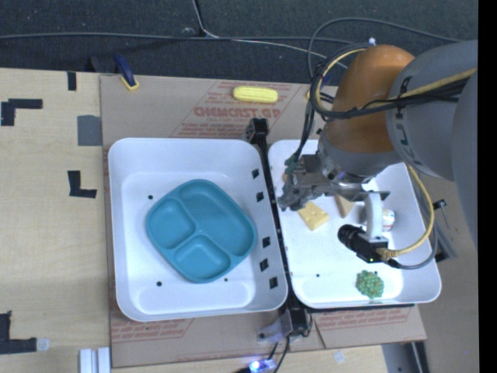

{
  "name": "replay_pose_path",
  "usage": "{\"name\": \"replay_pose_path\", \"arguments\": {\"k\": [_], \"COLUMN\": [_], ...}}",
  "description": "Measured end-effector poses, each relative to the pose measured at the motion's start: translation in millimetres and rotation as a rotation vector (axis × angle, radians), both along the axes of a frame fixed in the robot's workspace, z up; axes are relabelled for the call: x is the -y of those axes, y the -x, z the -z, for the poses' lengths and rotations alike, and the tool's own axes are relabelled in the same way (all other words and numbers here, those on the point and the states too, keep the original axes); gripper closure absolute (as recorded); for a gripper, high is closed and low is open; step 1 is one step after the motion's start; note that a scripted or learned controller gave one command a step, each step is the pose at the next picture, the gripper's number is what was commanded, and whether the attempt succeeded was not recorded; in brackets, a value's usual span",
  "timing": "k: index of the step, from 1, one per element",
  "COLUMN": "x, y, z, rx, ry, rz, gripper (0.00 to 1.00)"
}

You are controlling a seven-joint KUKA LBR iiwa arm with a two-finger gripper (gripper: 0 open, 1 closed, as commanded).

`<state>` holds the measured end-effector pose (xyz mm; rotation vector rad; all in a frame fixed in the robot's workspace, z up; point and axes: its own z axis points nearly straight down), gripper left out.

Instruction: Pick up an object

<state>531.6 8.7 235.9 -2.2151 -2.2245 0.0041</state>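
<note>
Orange-banded arm (373, 103) low over right bin (411, 290), fingers' (299, 189) state impossible to tell. Nothing seen lifted: yellow wedge (314, 216), green lump (370, 284) resting there.

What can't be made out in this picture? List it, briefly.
- Gripper: the arm's wrist overhangs it in the camera view, so its finger state is unreadable.
- Right bin: its far part is covered by the arm.
- Yellow piece: too small to identify; contact with the gripper unclear.
- Green object: too blurred to name.
</note>
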Motion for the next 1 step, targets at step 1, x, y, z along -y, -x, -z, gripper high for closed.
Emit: {"name": "replay_pose_path", "arguments": {"k": [1], "x": [-55.0], "y": [7.9], "z": [7.5], "rx": [0.001], "ry": [0.0], "rz": [-0.002], "gripper": [1.0]}}
